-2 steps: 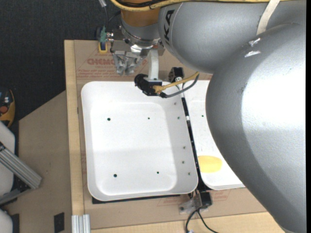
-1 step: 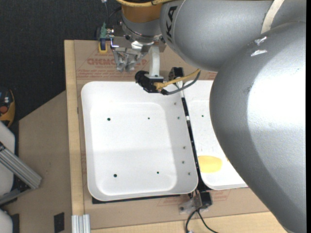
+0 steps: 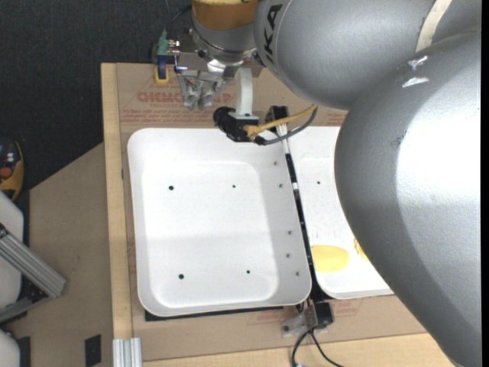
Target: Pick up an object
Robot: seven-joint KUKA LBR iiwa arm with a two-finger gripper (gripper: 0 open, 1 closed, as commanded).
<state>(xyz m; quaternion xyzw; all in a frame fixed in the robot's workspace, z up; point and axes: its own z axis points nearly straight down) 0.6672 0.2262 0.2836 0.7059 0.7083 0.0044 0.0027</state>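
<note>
My gripper (image 3: 199, 98) hangs high over the back edge of the bench, just beyond the far rim of the left bin (image 3: 145, 205). Its two grey fingers (image 3: 191, 95) are shut close together and hold nothing. A flat yellow object (image 3: 330, 258) lies near the front of the right bin (image 3: 336, 285), and the arm hides that object's right side. The arm's grey body also covers most of the right bin.
A black and tan cable bundle (image 3: 252, 126) hangs off the wrist over the rim between the bins. The cardboard bench top (image 3: 122, 128) borders the bins. A small blue and green part (image 3: 162, 58) sits at the bench's back left corner.
</note>
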